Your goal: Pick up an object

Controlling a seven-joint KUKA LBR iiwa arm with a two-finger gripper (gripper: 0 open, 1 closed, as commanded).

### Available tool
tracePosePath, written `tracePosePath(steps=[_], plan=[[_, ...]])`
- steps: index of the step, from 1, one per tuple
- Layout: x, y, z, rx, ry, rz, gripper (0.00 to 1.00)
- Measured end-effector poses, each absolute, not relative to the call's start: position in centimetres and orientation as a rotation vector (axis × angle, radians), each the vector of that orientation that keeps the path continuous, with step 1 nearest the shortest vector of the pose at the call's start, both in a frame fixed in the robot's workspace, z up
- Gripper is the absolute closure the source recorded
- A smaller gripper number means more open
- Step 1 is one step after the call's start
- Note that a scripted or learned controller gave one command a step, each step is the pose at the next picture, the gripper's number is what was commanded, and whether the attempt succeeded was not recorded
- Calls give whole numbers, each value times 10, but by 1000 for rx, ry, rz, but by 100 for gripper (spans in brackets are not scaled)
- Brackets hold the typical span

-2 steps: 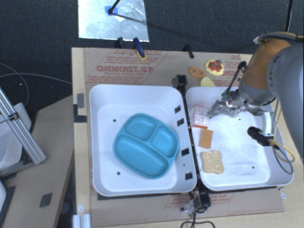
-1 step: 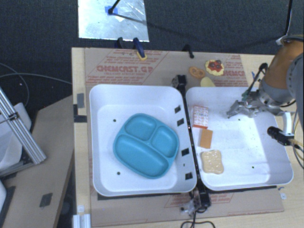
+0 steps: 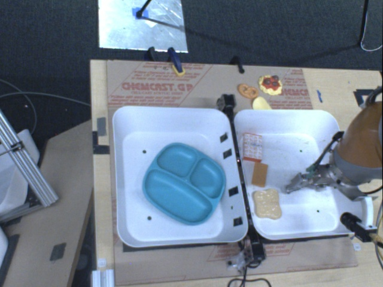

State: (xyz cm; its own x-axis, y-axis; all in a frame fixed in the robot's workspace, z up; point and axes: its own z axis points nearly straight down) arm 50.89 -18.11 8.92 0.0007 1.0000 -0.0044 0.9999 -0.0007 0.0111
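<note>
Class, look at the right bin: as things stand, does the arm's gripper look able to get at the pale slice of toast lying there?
Probably yes. The gripper sits low in the right bin, just to the right of the toast, with bare bin floor between them. The brown card lies apart, above it.

The grey arm with its orange band (image 3: 366, 137) enters from the right edge and bends low. Its two-finger metal gripper (image 3: 291, 187) points leftward, stretched almost level, the tips drawn to a narrow point.
</note>
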Motion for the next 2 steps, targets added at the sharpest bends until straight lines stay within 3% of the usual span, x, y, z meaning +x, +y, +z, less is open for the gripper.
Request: tracePosePath(steps=[1,2], plan=[[492,-206,89,2208,2216,17,0],[581,-203,88,2202,2222,9,0]])
